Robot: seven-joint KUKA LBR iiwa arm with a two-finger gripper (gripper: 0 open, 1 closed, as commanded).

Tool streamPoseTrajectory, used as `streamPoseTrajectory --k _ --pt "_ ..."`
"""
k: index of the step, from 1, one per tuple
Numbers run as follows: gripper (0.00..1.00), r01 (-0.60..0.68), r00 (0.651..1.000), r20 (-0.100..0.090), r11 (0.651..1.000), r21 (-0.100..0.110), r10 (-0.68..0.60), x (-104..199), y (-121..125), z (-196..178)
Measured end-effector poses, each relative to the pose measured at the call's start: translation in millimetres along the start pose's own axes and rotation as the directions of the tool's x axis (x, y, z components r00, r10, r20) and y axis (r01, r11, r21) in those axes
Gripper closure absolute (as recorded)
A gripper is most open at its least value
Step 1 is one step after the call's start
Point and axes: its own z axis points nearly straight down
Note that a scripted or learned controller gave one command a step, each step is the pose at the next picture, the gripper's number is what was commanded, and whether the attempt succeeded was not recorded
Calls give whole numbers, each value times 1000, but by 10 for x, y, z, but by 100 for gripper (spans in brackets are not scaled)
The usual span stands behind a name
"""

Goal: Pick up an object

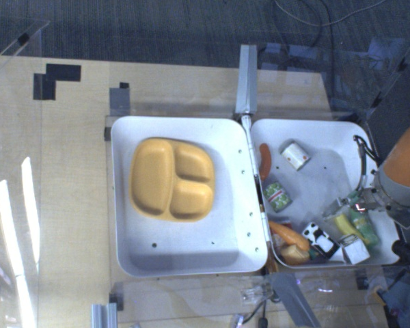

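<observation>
tool hovers just above yellow object in right bin.

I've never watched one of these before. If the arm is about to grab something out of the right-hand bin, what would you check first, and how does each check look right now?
1. Objects within reach: ok, the right bin holds a sausage, a white box, a green packet and a carrot.
2. An isolated target: ok, the white box lies apart.
3. Near corner clutter: not ok, items crowd together.
4. Gripper position: ok, over the right bin.
5. Finger state: cannot tell.
6. Yellow tray out of the way: ok, in the left bin.
</observation>
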Motion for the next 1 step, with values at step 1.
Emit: streamPoseTrajectory --k 1 --pt "100 1 1000 1 1000 -6 -1 0 29 -114"
